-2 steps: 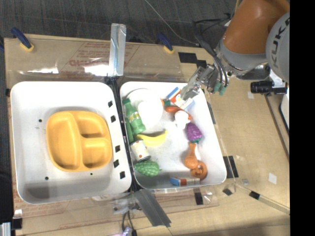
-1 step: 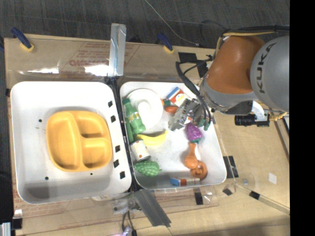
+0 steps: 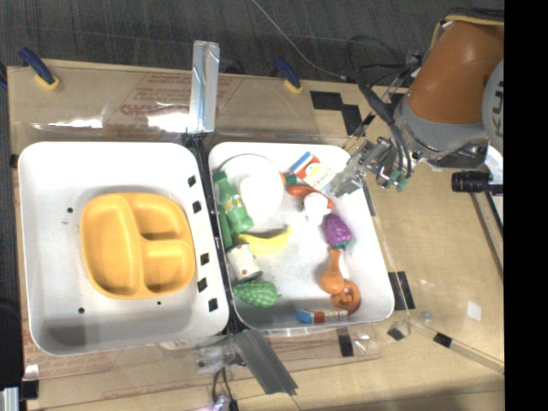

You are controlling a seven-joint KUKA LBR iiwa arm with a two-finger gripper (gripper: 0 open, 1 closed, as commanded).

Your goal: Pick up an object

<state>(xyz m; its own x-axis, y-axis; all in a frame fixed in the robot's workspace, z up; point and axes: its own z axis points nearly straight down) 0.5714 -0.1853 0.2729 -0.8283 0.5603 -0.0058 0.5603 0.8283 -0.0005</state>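
My gripper (image 3: 351, 180) hangs over the upper right corner of the right bin (image 3: 381, 268), just right of a small colourful box (image 3: 310, 169) and above a red and white piece (image 3: 312, 200). Nothing shows held in it. In the same bin lie a white bowl (image 3: 257, 187), a green bottle (image 3: 230, 205), a banana (image 3: 270, 241), purple grapes (image 3: 338, 229), an orange toy (image 3: 339, 286), a green lumpy piece (image 3: 257, 294), a small can (image 3: 245, 265) and a blue and red marker (image 3: 320, 317).
The left bin (image 3: 43, 187) holds a yellow divided tray (image 3: 137, 243). A grey upright strip (image 3: 205, 88) stands at the back between the bins. Black cables (image 3: 377, 75) run behind the arm, whose orange band (image 3: 454, 58) sits at the upper right.
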